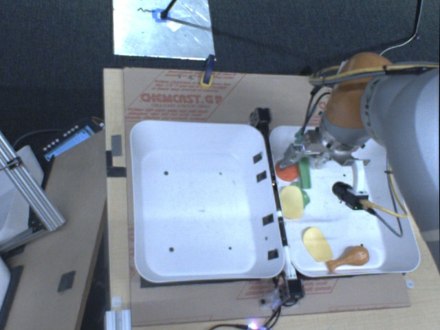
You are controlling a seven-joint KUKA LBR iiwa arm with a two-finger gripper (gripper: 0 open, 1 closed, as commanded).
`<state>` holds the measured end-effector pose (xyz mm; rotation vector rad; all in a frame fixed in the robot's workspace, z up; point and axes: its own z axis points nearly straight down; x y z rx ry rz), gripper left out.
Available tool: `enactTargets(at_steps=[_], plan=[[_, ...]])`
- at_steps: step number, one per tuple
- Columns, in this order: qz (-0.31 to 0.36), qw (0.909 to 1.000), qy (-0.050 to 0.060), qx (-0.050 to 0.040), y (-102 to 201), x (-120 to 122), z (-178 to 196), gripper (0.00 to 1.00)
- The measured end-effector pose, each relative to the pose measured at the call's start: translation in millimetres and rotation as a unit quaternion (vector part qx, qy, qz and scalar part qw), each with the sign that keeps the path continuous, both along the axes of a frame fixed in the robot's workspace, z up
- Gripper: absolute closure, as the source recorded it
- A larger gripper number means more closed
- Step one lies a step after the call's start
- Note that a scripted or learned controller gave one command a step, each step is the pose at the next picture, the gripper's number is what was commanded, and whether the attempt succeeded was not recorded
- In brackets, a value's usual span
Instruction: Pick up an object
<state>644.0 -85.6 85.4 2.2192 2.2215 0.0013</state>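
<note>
Desk surface on the left bears a blue strip-shaped device. Next comes a cardboard sheet lying under both bins, printed in red with "CHEMCAST GP"; a blue-and-yellow clip sits at its far edge. The left bin lies on it, joined by black clips to the right bin. All the objects lie in the right bin, toward its left side: a red-orange piece touching a green piece, a yellow piece just below them, another yellow piece nearer the front, and a tan drumstick-shaped thing beside it. The gripper hangs low over the red-orange and green pieces. I cannot tell whether the jaws are apart or together, or whether they touch either piece.
</note>
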Motion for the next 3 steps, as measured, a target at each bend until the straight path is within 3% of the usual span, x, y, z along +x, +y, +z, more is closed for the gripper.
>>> enactTargets(at_steps=[1, 2, 3], plan=[[0.002, 1.0, -0.002, 0.0, 0, 26, 0, 0.0], [0.0, 1.0, 0.0, 0.0001, 1, -8, 0, 0.0], [0.0, 1.0, -0.003, 0.0005, 1, -6, 12, 1.0]])
